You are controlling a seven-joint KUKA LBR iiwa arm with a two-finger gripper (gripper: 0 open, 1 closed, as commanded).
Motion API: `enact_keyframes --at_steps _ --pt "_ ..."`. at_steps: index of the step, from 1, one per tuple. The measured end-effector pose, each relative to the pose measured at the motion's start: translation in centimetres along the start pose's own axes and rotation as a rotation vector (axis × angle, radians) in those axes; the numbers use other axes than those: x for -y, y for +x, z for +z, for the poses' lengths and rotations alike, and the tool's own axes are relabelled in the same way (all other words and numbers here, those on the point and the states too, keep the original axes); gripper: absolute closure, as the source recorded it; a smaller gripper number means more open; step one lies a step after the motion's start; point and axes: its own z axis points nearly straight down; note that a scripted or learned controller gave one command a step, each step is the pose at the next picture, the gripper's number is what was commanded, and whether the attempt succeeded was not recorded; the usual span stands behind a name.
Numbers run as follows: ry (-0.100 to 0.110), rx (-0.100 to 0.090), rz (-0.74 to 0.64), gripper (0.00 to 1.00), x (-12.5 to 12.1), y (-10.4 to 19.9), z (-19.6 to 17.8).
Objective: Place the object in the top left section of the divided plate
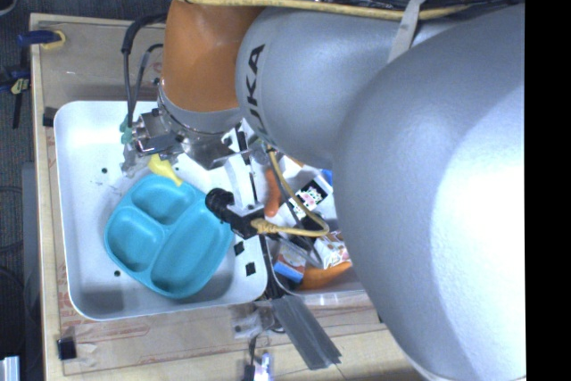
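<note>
Nearest me, the blue divided plate (192, 254) lies in the left bin (76, 219), and at its 12 o'clock lip sits the yellow object (164, 167), at the rim rather than plainly inside a section. My worry: let go here, it could catch the lip and tumble to the bin floor, or slide into the wrong compartment. Just beyond, at 11 o'clock from the plate, the tool (145, 138) hangs right over the object, and I cannot tell how far open it is or whether it has hold of anything, so a nudge could also shove the plate.
</note>
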Motion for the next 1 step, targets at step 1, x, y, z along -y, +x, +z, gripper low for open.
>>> enact_keyframes --at_steps 1 --pt "0.0 0.0 0.001 0.0 -0.01 -0.06 -0.01"
